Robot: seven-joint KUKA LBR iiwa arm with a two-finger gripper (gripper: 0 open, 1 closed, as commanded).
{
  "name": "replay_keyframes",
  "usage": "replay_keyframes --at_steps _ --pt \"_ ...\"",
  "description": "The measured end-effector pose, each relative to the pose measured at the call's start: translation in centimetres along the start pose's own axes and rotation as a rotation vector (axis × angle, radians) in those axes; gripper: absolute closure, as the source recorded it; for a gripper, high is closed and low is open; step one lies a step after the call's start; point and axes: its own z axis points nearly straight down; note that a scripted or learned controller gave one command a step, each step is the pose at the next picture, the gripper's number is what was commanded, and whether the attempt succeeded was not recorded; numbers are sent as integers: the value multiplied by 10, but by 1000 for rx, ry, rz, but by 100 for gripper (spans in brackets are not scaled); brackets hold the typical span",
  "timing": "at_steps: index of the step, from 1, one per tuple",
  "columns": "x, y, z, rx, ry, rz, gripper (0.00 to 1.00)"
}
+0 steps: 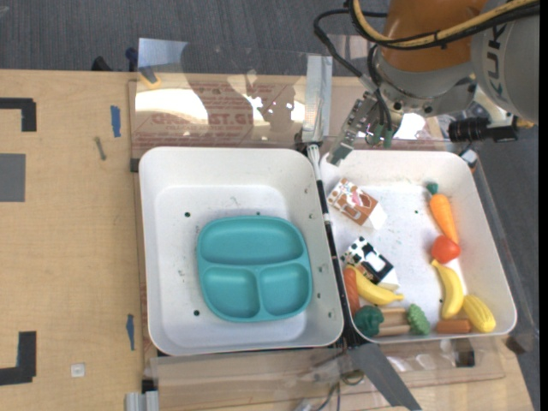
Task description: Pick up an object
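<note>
While the arm (pixel 445 24) leans over the right bin's (pixel 492 255) far rim, hand (pixel 364 135) raised, grip unclear.

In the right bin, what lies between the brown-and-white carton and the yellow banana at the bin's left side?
A black-and-white cow-patterned block lies between the brown-and-white carton and the yellow banana, touching the banana, in the camera view.

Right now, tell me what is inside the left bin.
Inside the left bin lies one teal divided tray, flat, its three compartments facing up and holding nothing visible. Around it is bare white floor. The floor beneath the tray is covered and cannot be seen.
</note>
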Motion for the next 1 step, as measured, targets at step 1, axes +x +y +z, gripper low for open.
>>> replay_keyframes --at_steps 1 --pt "-11 42 -30 2 3 262 100"
